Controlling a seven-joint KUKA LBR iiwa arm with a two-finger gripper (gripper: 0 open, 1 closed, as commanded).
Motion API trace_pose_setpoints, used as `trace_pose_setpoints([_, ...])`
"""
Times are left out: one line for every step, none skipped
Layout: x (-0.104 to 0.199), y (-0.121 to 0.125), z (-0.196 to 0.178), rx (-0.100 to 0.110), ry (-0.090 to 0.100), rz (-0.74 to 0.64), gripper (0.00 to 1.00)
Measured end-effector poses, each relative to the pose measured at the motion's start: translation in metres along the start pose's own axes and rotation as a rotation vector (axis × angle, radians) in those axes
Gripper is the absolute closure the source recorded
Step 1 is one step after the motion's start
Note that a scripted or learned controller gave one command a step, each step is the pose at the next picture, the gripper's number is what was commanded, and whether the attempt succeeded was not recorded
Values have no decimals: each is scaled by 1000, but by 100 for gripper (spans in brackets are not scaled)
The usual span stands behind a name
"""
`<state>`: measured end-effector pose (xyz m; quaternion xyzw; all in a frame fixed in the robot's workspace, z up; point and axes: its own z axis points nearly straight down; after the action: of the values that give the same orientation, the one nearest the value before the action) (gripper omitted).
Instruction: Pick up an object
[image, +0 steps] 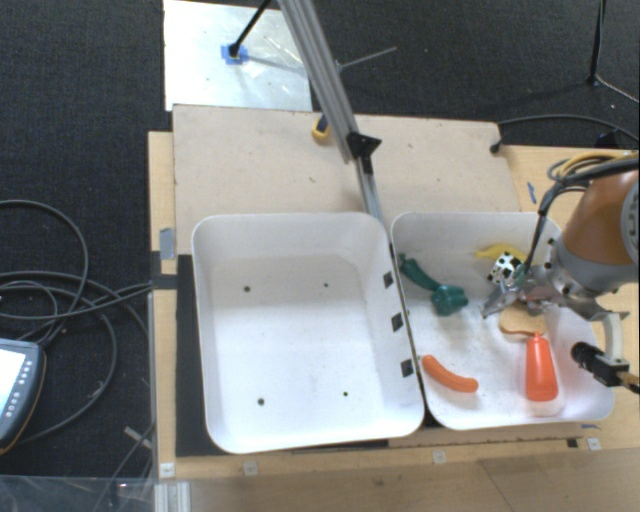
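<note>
Well inside right bin (470, 425), pincer (503, 297) near far wall.

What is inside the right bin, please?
In the right bin lie a green tool, an orange sausage-like piece, an orange bottle, a yellow item, a black-and-white ball and a tan piece, partly covered by the hand.

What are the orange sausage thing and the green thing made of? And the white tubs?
The orange sausage thing looks like smooth plastic or rubber: even colour, soft rounded ends. The green thing seems the same kind of toy plastic, matte, one solid colour. The white tubs look like thin moulded plastic, with rounded corners and a slight sheen. I can't be sure from a picture alone.
</note>
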<state>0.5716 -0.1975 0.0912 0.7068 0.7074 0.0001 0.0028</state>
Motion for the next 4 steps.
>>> trace_pose_setpoints([0,2,-14,-6,0,-1,100])
trace_pose_setpoints([1,2,-57,-1,2,-2,100])
trace_pose_setpoints([-3,-1,-103,-2,1,-2,100])
trace_pose_setpoints([-4,1,-135,-1,2,-4,100])
